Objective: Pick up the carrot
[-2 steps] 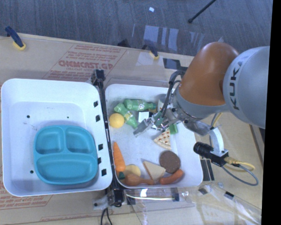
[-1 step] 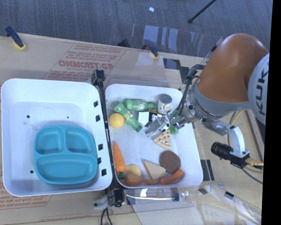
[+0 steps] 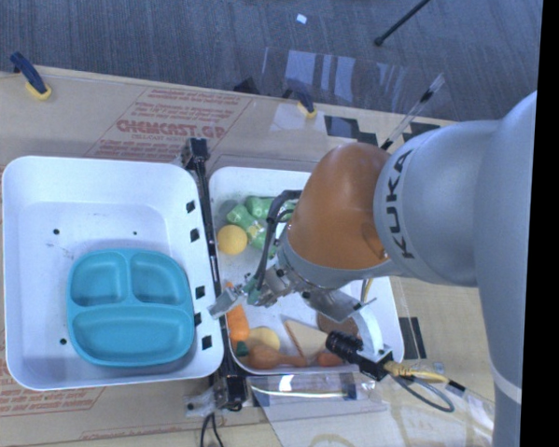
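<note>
While the left bin (image 3: 35,252) holds a blue divided tray (image 3: 130,305), the right bin (image 3: 393,338) holds play food; the short orange carrot (image 3: 239,322) lies near its left wall, below the end effector (image 3: 243,293), finger state indiscernible.

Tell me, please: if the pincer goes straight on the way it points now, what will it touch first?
The pincer points down and left, into the right bin. Probably it first meets the carrot just beneath its tip, near the bin's left wall, though depth is hard to judge here.

You get bright, even overhead light with soft shadows inside the white bins (image 3: 15,279). Glare streaks the clear sheet at the bench's (image 3: 98,124) far edge, and detail is slightly soft.
</note>
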